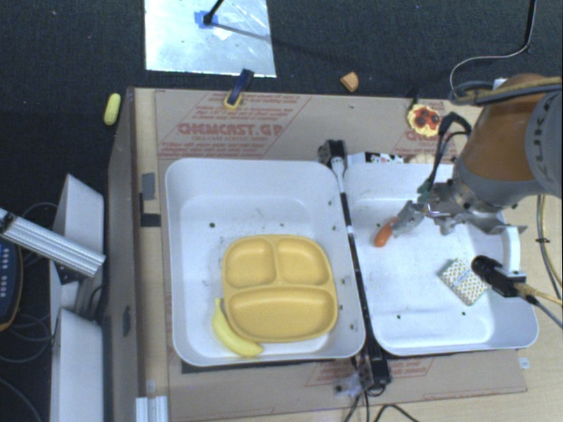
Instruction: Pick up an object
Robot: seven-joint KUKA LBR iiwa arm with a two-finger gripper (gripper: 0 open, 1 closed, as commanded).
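A small orange carrot-like piece lies in the right bin near its left wall. A white patterned block rests further right in the same bin. My gripper hangs low over the right bin, its tip just right of the orange piece and close to it. The grey arm with its orange band reaches in from the right. In the left bin sit a yellow divided plate and a yellow banana at the plate's lower left edge.
A black part with a cable sticks out beside the patterned block. A dark divider runs between the bins. On the bench and floor beyond lie a round red sticker, a brown bit and a yellow item.
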